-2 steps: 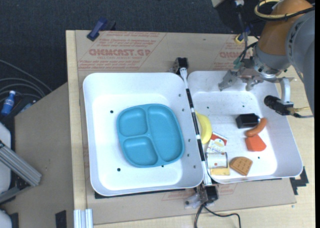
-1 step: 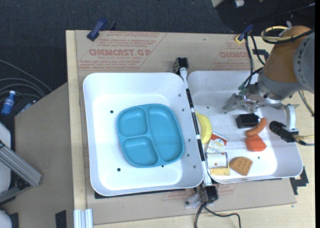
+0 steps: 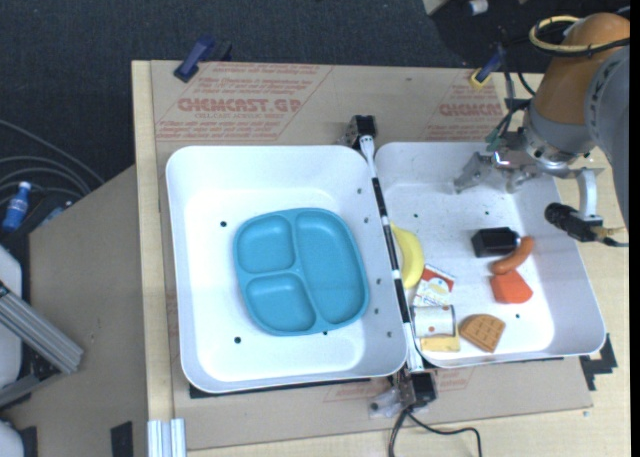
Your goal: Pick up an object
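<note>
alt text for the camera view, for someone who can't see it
A grey robot arm's gripper hovers over the far end of the right bin, which holds a banana, black block and other toy foods. The left bin holds a blue divided plate.

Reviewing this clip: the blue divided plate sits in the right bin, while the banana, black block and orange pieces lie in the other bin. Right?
Not quite. The camera view shows the blue divided plate in the left bin; the banana, black block and orange pieces lie in the right bin.
</note>
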{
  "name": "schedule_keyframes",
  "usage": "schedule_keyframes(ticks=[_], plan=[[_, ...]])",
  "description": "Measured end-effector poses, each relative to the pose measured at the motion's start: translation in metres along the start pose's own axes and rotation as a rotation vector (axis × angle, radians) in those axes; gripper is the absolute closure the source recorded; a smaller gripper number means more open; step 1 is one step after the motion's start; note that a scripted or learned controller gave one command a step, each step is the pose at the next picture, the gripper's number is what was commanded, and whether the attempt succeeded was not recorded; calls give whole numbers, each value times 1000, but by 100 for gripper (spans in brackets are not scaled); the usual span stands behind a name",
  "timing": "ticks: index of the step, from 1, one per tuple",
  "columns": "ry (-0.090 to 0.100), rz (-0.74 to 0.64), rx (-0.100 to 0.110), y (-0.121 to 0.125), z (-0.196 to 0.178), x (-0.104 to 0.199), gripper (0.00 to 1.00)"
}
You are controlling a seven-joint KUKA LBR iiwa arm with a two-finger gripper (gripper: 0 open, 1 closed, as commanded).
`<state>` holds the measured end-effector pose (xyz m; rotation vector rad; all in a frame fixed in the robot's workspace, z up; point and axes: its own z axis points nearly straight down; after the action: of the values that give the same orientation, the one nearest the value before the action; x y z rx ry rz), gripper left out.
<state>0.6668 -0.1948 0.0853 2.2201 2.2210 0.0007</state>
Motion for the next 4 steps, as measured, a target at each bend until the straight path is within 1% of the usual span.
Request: schedule_keyframes(ticks=[1,2,3,4], plan=[[-2,-1,-3,1,-11,0,100],[-2,-1,-2,1,-10,0,0],[-3,-1,-6,2,-21,0,100],[-4,-1,-5,1,-21,0,0]])
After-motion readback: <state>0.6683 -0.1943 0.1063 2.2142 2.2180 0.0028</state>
